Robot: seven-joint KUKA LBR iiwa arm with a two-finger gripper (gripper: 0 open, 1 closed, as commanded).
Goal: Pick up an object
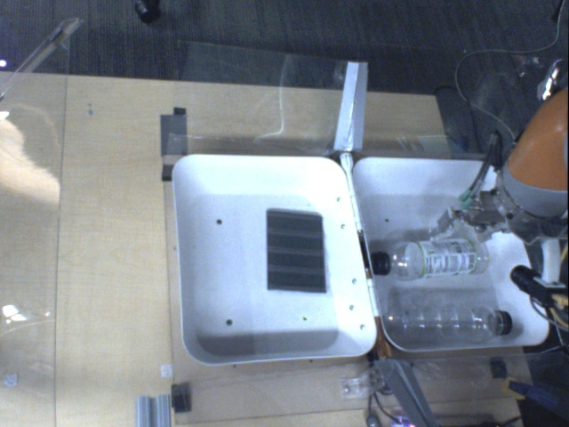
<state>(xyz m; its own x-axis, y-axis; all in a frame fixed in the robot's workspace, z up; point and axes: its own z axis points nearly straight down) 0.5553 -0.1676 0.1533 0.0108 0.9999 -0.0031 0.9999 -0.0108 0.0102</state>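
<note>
In the right bin [400, 181] lie two clear plastic bottles on their sides. The upper bottle [436, 261] has a white label and a black cap pointing left. The lower bottle [444, 320] lies along the bin's front wall with its black cap to the right. A black ribbed rectangular pad [296, 250] lies flat in the middle of the left bin [204, 238]. My gripper [464, 219] hangs over the right bin, just above the upper bottle's right end, with the orange band of the arm [542, 154] behind it.
A metal divider post [350, 105] rises behind the seam between the bins. Cables [484, 172] trail from the wrist over the right bin's back edge. Wooden bench top [98, 256] stretches to the left of the bins.
</note>
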